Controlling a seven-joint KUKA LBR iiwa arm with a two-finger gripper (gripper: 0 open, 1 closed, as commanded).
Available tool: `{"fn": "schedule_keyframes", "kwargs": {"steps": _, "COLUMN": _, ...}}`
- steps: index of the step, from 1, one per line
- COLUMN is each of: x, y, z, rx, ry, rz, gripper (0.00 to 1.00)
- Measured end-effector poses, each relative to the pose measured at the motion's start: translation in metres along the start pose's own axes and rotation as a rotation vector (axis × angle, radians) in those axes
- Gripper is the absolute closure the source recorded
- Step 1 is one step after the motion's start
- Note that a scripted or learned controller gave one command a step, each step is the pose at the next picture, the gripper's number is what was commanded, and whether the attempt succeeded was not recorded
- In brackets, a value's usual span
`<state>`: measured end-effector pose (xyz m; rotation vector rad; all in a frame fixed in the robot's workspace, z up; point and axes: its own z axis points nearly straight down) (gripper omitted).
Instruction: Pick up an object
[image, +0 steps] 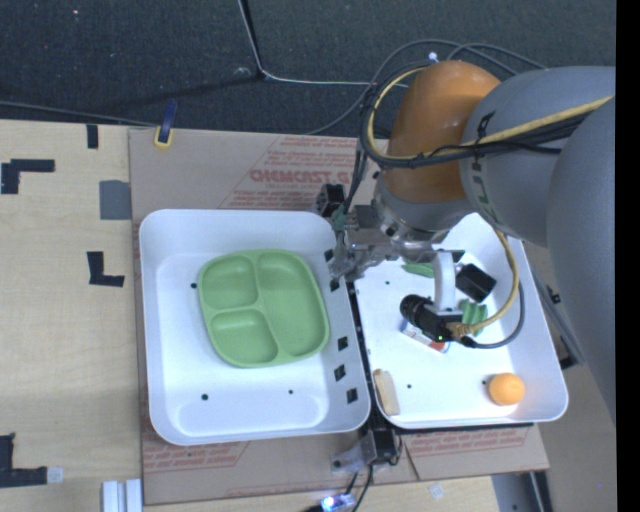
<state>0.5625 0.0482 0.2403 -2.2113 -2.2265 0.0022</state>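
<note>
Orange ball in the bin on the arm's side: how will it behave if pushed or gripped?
The orange ball looks round and smooth, so it would likely roll at a nudge. It lies near a corner of its white bin, whose walls may stop it. It seems small and probably light; an off-centre pinch might squirt it out.

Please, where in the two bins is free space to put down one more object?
Left bin: the bare strip between the green plate and the near wall. Right bin: the floor between the wooden block and the orange ball. Crowded: the right bin's far half, under the arm.
</note>
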Motion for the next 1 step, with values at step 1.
{"fn": "schedule_keyframes", "kwargs": {"steps": 1, "x": 0.0547, "y": -0.0128, "z": 0.0126, "rx": 0.000, "ry": -0.001, "rz": 0.000, "gripper": 1.00}}
